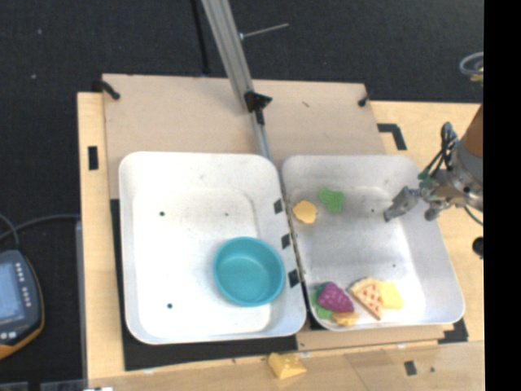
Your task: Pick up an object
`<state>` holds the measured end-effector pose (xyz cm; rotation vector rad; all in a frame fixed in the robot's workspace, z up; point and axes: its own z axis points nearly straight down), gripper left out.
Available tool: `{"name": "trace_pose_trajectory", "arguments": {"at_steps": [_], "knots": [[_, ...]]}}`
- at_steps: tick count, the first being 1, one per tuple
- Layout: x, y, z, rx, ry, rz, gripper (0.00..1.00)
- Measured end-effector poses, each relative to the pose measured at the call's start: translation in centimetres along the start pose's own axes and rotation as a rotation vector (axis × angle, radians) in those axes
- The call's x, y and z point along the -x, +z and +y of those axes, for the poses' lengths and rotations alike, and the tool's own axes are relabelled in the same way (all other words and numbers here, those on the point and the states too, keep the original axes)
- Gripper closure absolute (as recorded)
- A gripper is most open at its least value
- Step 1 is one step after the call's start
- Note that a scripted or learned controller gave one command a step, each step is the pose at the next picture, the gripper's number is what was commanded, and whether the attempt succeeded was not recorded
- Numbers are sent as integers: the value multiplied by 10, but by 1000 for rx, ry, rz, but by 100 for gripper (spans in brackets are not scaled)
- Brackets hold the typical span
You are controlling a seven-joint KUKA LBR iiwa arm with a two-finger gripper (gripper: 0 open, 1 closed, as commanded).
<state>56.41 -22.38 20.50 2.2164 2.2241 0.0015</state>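
**Approach over the right bin: choose one piece before you go down**

Gripper (pixel 396 208) hangs at the right side of the right bin (pixel 423 296), above bare white floor, and it holds nothing. I cannot tell from this slanted view in what state the pincer is, because it is small and dark.

You have several candidates in this bin. The yellow round piece (pixel 304 212) lies near the left wall, and the green piece (pixel 330 199) is just beside it, apart from it. At the front edge there is a crowded group: the purple piece (pixel 334 298), the pizza slice (pixel 369 296) and the yellow block (pixel 391 296) touch each other or nearly so. The blue bowl (pixel 248 270) stands in the left bin (pixel 155 218), well apart from the arm.

I advise you to take the green piece. It lies alone, so the pincer can come down on both sides of it without pushing a neighbour. In my judgement the front group is risky, because one piece may slide or two may come up together. Centre over the piece first, then descend straight and close only when the piece is between the tips.
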Motion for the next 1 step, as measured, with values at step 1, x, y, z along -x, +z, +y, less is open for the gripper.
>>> {"name": "trace_pose_trajectory", "arguments": {"at_steps": [1], "knots": [[0,0,0,0,0,0,0]]}}
